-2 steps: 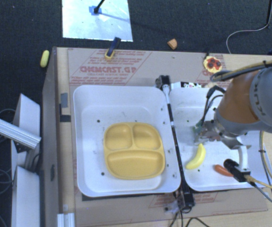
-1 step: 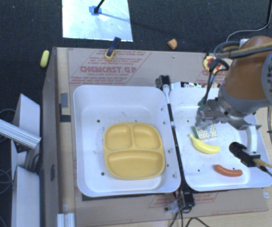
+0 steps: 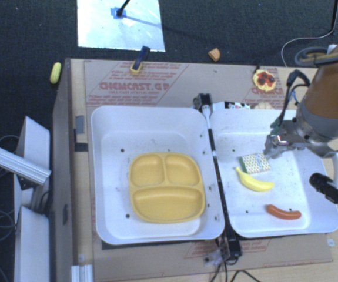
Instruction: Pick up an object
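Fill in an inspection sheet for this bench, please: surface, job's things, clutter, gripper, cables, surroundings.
Surface: cardboard-topped bench bearing a left bin and a right bin, side by side.
Job's things: in the right bin, a banana, a sausage and a patterned block; the banana and block lie close together.
Clutter: yellow tray in the left bin; a pizza toy on the bench.
Gripper: gripper over the right bin, right of the block; jaws state cannot be read.
Cables: white cable on the floor, top right.
Surroundings: dark carpet, a grey sheet, small yellow piece on the floor.
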Motion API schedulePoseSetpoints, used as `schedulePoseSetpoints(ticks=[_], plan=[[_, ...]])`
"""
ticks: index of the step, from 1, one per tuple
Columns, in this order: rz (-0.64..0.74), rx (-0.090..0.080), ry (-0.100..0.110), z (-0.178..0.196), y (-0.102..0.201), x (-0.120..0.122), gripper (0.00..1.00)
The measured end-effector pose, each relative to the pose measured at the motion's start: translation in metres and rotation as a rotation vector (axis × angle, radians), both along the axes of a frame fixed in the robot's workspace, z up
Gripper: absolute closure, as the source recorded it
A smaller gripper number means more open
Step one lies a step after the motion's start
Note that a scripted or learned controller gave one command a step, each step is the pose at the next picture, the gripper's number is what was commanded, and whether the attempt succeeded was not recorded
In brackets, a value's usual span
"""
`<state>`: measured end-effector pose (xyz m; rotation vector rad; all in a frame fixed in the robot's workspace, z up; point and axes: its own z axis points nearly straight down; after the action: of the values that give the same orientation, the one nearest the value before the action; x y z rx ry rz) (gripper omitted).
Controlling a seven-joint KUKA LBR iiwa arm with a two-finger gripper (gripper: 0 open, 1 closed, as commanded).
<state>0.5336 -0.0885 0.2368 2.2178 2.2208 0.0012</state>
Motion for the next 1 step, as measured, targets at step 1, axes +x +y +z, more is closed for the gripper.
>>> schedulePoseSetpoints(ticks=[1], plan=[[0.000, 0.001, 0.000, -0.0001, 0.0006, 0.0001, 0.00]])
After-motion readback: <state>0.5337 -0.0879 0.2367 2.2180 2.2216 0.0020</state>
